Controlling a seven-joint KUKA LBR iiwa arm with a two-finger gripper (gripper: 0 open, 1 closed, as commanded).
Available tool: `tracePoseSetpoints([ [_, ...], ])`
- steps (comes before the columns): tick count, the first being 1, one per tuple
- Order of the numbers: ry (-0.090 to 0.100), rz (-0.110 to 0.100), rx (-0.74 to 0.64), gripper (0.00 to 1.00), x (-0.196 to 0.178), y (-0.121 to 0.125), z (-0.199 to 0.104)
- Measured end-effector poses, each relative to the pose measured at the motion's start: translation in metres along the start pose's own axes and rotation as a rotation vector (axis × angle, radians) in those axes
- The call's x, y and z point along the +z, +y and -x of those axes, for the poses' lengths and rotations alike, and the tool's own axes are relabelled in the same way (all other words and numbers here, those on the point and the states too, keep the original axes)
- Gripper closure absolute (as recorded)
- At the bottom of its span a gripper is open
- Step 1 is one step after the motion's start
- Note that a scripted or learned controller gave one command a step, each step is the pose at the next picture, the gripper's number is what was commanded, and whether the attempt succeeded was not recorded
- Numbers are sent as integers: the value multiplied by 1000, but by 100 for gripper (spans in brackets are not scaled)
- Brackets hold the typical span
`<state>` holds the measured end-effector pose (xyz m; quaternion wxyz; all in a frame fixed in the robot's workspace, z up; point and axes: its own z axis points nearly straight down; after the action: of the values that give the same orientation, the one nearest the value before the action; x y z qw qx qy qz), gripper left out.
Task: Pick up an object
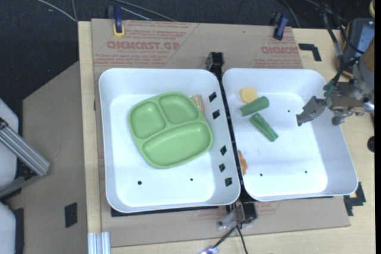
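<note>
In the right bin (333, 181) lie two green sticks, one (255, 106) angled beside a small yellow piece (248, 94), the other (264, 127) just below it. My gripper (323, 116) hangs over the right side of this bin, well to the right of the sticks. It is open, with nothing between its fingers. A green divided plate (171, 129) rests in the left bin (119, 187), and a tan piece (197, 103) peeks out at the plate's upper right edge.
A small orange bit (241, 161) sits at the divider between the bins. Black clips (215, 60) hold the bins where they meet. Blue clamps (118, 19) (280, 24) grip the board's far edge. Cables trail over the dark floor behind.
</note>
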<state>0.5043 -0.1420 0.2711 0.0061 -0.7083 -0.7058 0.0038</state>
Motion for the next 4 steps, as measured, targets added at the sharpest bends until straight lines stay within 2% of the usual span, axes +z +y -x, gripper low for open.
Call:
tracePoseSetpoints([
  [1,-3,13,-4,0,-7,2,-1],
  [2,-2,12,-3,0,39,-5,-5],
  [4,-1,13,-3,0,148,11,-10],
])
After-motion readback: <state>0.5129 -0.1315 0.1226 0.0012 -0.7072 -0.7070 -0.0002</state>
